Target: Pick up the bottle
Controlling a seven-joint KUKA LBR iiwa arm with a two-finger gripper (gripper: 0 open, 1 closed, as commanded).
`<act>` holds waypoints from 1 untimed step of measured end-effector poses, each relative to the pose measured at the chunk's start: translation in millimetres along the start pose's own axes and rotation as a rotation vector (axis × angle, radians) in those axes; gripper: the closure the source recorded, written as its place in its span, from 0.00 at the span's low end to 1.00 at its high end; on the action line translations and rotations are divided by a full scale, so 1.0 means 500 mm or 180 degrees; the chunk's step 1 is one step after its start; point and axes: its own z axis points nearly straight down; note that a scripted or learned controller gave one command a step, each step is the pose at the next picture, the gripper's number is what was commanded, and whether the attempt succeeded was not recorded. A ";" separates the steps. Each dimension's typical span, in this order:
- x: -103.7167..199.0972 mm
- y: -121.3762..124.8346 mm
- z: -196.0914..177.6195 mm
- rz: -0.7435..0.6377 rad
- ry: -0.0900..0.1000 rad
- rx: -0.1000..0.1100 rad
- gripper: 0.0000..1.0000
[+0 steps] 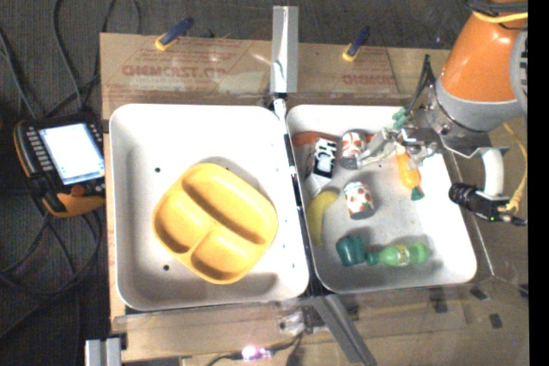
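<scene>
The bottle (390, 255) is green with a teal cap and lies on its side near the front edge of the right bin (459, 257), cap pointing left. My gripper (383, 148) hangs over the back of that bin, beside a red and white can (351, 143). It is well behind the bottle and apart from it. The grey and orange arm (485, 56) reaches in from the right.
The right bin also holds an orange carrot-like toy (409, 173), a white and red ball (358, 199), a yellow piece (321, 214) and a black and white package (320, 157). A yellow divided plate (214, 221) sits in the left bin (137, 141).
</scene>
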 end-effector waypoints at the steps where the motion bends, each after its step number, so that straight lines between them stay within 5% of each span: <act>1: -0.021 -0.135 0.302 0.0168 0.0003 -0.0010 0.00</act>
